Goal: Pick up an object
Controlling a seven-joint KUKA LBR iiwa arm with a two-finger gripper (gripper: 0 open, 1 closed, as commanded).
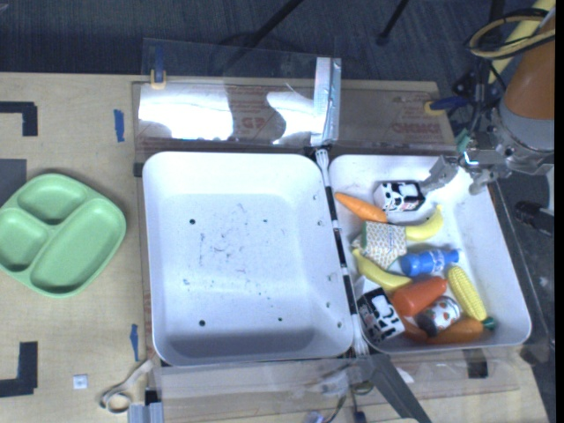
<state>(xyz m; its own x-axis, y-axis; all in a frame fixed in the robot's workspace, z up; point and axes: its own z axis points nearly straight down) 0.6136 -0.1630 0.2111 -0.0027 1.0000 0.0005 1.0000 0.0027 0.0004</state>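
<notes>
End effector (449, 171) above right bin (504, 263), near black-white toy (401, 196); finger state unclear.

Pretty clearly a robotics lab, not anybody's home or kitchen. You've got a plywood bench (70, 104) with black tape corner marks (22, 117) and bits of blue tape (118, 124) stuck on it, the kind people use for lining things up. Two shallow white bins (233, 254) sit side by side, and the right one (498, 263) is stuffed with plastic toy food, like a corn cob (466, 293) and a carrot (361, 206). A clear plastic panel (238, 100) stands behind them. The grey and orange robot arm (529, 95) comes in from the right, with loose cables (502, 33) and dark tripod legs (291, 11) on a carpeted floor.
</notes>
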